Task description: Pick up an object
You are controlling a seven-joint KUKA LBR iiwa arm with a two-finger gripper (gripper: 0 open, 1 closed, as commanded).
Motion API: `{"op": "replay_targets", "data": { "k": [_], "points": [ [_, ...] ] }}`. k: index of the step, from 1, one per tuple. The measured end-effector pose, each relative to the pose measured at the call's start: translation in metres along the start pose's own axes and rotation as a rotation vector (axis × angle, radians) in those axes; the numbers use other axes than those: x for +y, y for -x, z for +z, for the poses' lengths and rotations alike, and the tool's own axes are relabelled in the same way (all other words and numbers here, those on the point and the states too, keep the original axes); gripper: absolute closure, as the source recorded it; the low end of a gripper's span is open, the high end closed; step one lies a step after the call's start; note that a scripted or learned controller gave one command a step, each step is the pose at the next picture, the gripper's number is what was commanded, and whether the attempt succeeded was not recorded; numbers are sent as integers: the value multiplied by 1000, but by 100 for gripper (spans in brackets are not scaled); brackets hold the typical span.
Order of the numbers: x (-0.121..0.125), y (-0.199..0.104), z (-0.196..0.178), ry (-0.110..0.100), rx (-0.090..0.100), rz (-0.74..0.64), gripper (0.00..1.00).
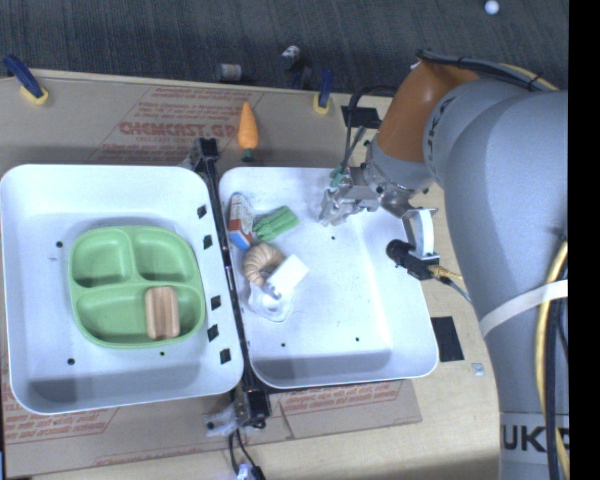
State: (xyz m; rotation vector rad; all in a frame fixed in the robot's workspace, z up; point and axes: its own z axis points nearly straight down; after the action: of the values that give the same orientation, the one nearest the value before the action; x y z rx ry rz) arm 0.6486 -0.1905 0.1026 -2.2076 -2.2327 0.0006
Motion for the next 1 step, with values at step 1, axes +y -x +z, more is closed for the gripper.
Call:
{"op": "replay_targets", "data": {
  "k": [1],
  "points": [
    [-63, 8, -123, 4, -3, 6, 100]
  ]
}}
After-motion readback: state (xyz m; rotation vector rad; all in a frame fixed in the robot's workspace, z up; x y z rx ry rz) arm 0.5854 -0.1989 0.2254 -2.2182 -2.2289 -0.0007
